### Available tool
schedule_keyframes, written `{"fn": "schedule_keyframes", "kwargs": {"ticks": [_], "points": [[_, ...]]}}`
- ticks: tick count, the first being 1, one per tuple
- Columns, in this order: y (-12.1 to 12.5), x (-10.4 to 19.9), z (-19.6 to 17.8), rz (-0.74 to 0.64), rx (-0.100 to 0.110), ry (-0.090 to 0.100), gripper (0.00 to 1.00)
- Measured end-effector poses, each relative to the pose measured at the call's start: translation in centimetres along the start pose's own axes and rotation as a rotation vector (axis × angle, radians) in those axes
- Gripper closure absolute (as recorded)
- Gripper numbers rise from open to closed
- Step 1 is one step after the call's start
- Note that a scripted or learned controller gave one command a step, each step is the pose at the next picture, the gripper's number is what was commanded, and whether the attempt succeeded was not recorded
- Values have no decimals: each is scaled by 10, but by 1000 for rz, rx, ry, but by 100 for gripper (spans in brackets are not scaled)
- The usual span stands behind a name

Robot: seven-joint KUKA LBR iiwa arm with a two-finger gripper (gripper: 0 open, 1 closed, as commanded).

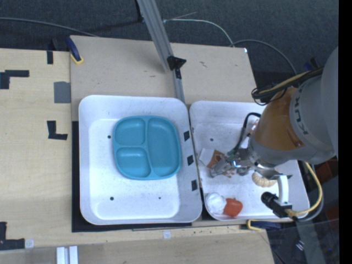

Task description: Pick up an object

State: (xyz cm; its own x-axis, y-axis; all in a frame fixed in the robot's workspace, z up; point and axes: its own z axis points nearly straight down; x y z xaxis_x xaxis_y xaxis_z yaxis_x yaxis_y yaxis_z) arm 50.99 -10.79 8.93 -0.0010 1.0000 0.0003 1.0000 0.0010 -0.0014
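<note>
- Gripper: low in the right bin, centre-right of frame, over a small brownish object. You cannot tell its state from this angle.
- Other candidates: a red object and a white object lie touching at the bin's lower edge.
- Left bin holds a blue divided plate.
- Advice: you should confirm the object sits squarely between the pincer tips before lifting, and rise straight, clear of the bin wall.

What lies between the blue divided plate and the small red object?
In the camera view, the raised rims where the two white bins meet lie between the blue divided plate and the small red object, plus bare bin floor.
</note>
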Motion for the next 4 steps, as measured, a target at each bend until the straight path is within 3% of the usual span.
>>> {"fn": "schedule_keyframes", "kwargs": {"ticks": [1, 4], "points": [[0, 1, -10, -1, 1, 1, 100], [-8, 6, -135, -1, -4, -1, 100]]}}
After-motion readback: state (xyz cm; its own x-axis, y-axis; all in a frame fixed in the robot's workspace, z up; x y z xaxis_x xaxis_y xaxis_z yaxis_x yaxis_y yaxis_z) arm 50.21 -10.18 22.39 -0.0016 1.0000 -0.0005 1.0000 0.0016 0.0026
